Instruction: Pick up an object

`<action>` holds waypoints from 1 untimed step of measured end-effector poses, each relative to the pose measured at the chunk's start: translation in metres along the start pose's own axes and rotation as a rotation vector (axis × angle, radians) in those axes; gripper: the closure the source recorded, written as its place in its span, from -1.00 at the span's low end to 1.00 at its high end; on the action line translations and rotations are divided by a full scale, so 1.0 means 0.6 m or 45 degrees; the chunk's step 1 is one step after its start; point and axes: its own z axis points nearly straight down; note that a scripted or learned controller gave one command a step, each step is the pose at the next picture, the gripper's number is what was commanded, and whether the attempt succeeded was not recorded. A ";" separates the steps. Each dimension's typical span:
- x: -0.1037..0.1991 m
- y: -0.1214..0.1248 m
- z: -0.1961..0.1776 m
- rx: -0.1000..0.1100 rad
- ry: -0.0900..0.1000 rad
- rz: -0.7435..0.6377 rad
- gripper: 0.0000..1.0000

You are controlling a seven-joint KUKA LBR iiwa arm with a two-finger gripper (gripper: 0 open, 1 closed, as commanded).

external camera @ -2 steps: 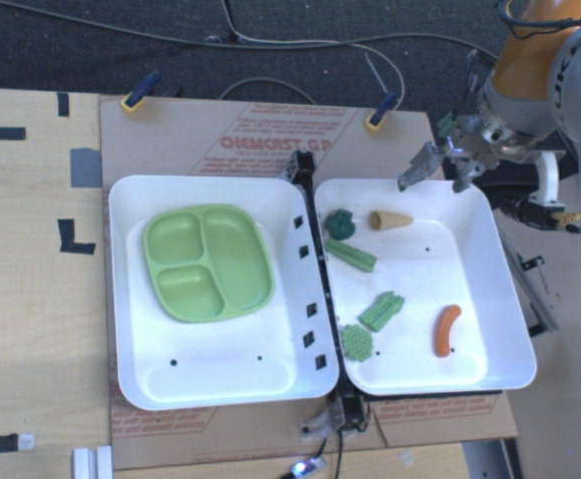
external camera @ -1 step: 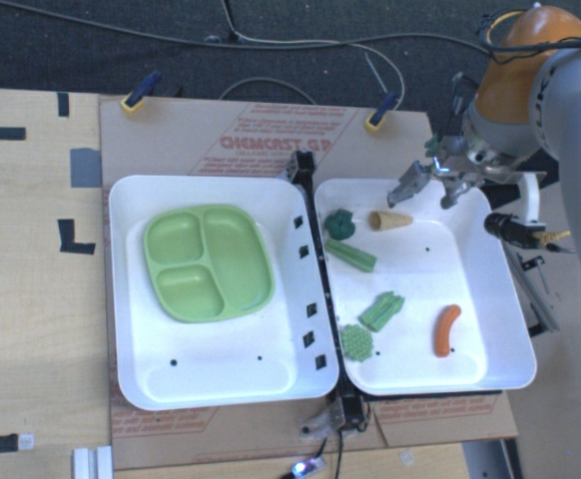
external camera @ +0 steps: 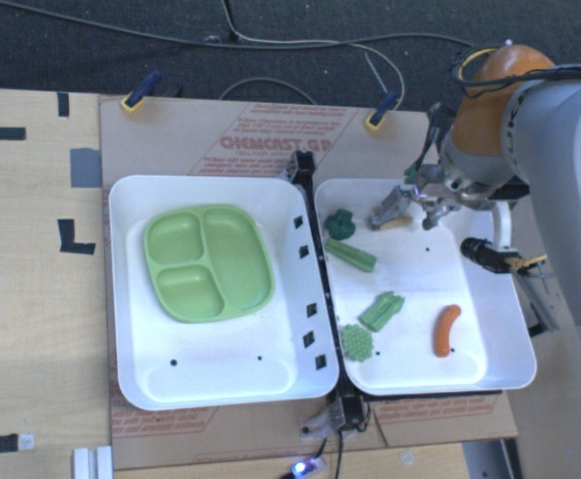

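Your gripper point(external camera: 407, 215) hovers over the right bin's point(external camera: 500, 367) far edge, jaws spread wide and empty, beside the dark green toy point(external camera: 339, 225).

light green divided plate point(external camera: 208, 261), white bins point(external camera: 131, 297), orange sausage point(external camera: 446, 329), dark green toy point(external camera: 339, 225).

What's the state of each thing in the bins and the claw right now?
claw: over the right bin's far side, holding nothing.
divided green plate: flat in the left bin, compartments bare.
dark green piece: lying in the right bin.
long green piece: lying flat, just below it.
light green piece: lying flat.
bumpy green ball: at rest near the divider.
orange sausage: lying flat, apart from the rest.
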 end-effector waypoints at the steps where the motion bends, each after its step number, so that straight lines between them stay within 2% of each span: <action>1: 0.001 0.000 0.071 -0.007 -0.003 -0.002 -1.00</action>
